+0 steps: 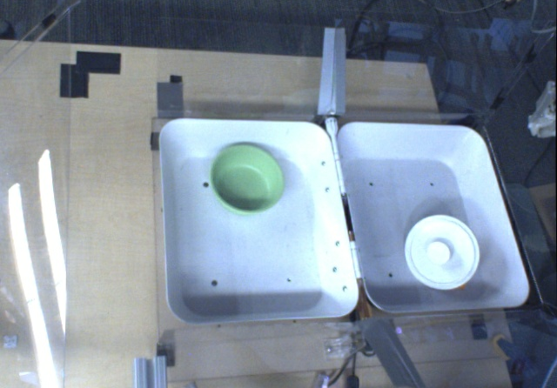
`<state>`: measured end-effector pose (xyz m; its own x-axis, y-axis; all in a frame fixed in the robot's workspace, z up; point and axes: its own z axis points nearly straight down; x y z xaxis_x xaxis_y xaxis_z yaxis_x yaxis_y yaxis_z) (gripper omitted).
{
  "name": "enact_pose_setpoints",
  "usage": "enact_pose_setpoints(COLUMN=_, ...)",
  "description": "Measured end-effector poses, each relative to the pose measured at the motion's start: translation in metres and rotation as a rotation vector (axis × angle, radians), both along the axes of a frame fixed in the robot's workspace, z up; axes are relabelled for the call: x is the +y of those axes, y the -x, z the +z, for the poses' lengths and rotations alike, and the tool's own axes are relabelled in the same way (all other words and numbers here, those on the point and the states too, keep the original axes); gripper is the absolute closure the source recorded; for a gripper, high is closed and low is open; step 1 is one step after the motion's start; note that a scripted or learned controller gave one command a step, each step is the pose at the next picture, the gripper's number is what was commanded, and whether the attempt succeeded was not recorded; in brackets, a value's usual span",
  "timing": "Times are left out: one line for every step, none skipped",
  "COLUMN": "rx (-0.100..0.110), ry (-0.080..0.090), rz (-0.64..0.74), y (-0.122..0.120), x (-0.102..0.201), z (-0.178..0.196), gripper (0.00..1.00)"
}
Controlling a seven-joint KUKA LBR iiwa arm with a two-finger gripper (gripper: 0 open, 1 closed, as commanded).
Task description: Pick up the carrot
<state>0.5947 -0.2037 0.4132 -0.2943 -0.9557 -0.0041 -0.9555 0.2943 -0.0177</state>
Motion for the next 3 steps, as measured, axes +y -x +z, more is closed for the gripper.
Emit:
enact_pose_setpoints(rx=0.008, ry=0.002, rz=0.292, y=0.009, x=0.036, z=-0.053, gripper=1.0)
enact_pose_setpoints(rx=0.003, ry=0.008, rz=0.639, y=0.01, x=0.053, z=-0.051, gripper=1.0)
enact_pose_setpoints(rx=0.004, ry=0.012, rz=0.865, y=-0.027, x=0.007, z=-0.011, gripper=1.0)
